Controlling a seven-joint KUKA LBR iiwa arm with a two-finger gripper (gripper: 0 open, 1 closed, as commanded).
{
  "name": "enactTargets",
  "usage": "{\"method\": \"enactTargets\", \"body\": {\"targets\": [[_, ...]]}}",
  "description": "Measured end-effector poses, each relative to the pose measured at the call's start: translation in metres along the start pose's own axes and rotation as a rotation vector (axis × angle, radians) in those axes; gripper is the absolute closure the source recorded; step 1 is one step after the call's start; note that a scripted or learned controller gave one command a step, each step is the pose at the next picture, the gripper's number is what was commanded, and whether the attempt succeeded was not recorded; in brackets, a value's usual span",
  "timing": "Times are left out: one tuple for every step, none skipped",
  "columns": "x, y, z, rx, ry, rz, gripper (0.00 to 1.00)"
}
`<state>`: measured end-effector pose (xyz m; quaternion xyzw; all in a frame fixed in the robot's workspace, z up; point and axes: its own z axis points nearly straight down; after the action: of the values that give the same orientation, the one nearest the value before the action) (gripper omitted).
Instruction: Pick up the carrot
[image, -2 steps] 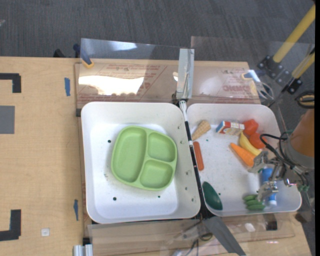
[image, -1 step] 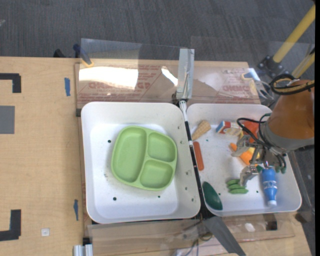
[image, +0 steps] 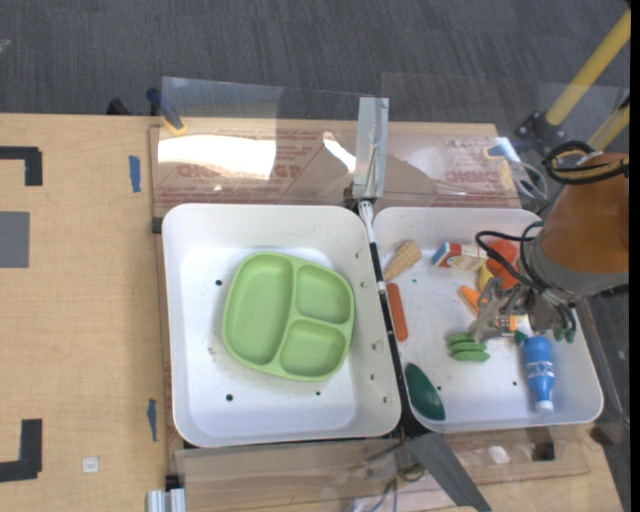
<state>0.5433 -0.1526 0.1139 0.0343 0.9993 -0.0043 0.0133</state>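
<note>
**A:** Where is the thing you have to lift?

**B:** The long orange-red carrot (image: 398, 311) lies flat in the right-hand shallow white bin (image: 500, 422). It is off to the view's left of the gripper (image: 492, 318), hard against the bin's inner wall and pointing roughly up and down the view. The gripper hangs low over the middle of that bin. Whether it is open or closed, you cannot tell from this angle. Nothing is visibly held.

**A:** How would you do the approach well?

**B:** In my judgement you should carry the gripper across toward that wall, then turn it so it closes across the carrot's width, not along its length. Come down on the carrot's middle. The wall leaves little room on one side, so a tilted or off-centre descent may strike the rim or pinch only an end.

**A:** What crowds you?

**B:** Just below the gripper sits a ridged light-green toy piece (image: 467, 348). A small orange scrap (image: 469, 295) lies just above-left of the gripper and could be mistaken for the target. A blue plastic bottle (image: 539, 372) lies to its lower right. Further left of the gripper, a beige cone-shaped piece (image: 403, 258) lies near the carrot's upper end and a dark green oval piece (image: 424, 393) lies beyond its lower end. The green divided plate (image: 288, 316) in the other bin is well apart from the gripper.
</note>
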Motion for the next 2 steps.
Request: {"method": "enactTargets", "body": {"targets": [[0.0336, 0.0886, -0.1062, -0.006, 0.017, 0.269, 1.0], [0.0319, 0.0879, -0.1156, -0.004, 0.012, 0.269, 1.0]]}}
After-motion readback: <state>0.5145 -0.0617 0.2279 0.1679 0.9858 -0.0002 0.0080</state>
